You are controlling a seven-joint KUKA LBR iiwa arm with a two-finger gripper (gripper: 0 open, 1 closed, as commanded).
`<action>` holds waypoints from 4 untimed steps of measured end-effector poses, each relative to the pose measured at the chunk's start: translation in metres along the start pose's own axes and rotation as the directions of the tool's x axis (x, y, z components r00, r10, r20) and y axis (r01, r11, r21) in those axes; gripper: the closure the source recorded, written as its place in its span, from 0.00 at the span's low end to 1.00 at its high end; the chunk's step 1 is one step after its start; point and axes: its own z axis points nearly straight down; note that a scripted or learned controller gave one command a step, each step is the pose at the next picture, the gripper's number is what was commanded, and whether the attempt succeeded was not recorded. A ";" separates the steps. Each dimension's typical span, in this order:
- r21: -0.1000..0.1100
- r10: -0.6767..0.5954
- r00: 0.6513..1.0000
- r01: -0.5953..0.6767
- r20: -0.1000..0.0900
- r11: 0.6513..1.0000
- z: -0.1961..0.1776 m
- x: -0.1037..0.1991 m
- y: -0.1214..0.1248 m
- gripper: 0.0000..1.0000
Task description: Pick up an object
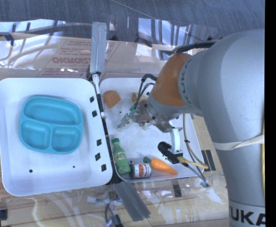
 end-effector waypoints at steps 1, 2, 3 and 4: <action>0.003 0.002 1.000 -0.002 0.000 1.000 0.000 -0.002 0.084 0.00; 0.003 -0.008 1.000 0.008 0.001 1.000 -0.011 0.000 0.085 1.00; -0.007 -0.012 1.000 0.012 -0.004 1.000 -0.104 0.149 0.055 1.00; -0.010 0.003 1.000 -0.003 0.002 1.000 -0.237 0.072 0.064 1.00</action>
